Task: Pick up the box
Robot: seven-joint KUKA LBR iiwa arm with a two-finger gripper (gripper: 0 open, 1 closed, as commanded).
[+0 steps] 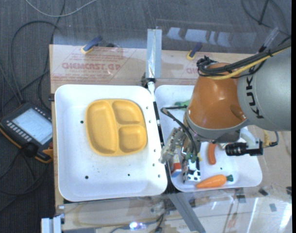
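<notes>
Reaching in from the right, the arm (235, 96) hangs over the right bin (254, 176), its orange band covering most of the bin's middle. The gripper (179, 147) sits low by the bin's left wall; can't tell if it's wide or narrow. Just below it lies a small black-and-white box (190, 171), partly hidden, not clearly held. Nearby: carrot (212, 181) at the front edge, small red sausage (212, 154), something green (181, 104) at the back. Left bin (70, 178) holds a yellow divided plate (116, 126). A handheld controller (25, 127) lies off the tabletop's left side.
</notes>
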